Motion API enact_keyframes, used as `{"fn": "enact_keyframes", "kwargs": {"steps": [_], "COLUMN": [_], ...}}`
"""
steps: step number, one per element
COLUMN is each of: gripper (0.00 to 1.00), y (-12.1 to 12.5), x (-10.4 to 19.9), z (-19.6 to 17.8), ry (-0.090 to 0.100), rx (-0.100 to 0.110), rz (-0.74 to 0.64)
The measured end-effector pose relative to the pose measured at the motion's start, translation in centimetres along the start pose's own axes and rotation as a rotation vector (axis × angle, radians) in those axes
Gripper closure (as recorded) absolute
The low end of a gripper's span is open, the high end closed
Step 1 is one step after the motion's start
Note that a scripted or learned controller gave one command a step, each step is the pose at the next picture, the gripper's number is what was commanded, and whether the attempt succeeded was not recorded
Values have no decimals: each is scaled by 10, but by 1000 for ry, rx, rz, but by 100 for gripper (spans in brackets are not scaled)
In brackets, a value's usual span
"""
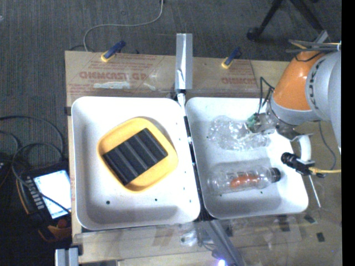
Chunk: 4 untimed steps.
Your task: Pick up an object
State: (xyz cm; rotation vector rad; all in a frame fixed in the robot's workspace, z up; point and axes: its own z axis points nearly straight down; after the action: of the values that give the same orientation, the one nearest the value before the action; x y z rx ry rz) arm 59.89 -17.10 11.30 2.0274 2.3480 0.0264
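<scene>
**Arm over the right bin, above crumpled clear plastic**

The counter [127, 76] is a brown board carrying two shallow white bins side by side, with two yellow-and-blue clamps along its far edge. The left bin [89, 204] holds one large thing: a yellow tray-like object [166, 162] with a black ribbed top, lying at a tilt near the bin's middle. The right bin [288, 201] holds two clear things. The grey arm with its orange band [294, 87] reaches in from the right, over the far right corner of this bin. A crumpled clear plastic piece [230, 133] lies in the far half of the right bin. A clear plastic bottle [244, 179] with something orange inside lies on its side in the near half, its dark cap pointing right. The gripper [259, 122] sits at the right end of the crumpled plastic, just at its edge; whether it is spread or closed cannot be told at this size, nor whether it touches the plastic.
</scene>
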Motion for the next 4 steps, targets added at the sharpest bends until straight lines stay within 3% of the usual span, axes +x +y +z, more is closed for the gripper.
{"fn": "enact_keyframes", "kwargs": {"steps": [1,2,3,4], "gripper": [100,0,0,0], "y": [-2,-1,53,58], "x": [-1,6,8,-6], "z": [13,15,-9,17], "ry": [11,20,11,17], "rx": [9,14,40,32], "rz": [101,94,223,32]}}
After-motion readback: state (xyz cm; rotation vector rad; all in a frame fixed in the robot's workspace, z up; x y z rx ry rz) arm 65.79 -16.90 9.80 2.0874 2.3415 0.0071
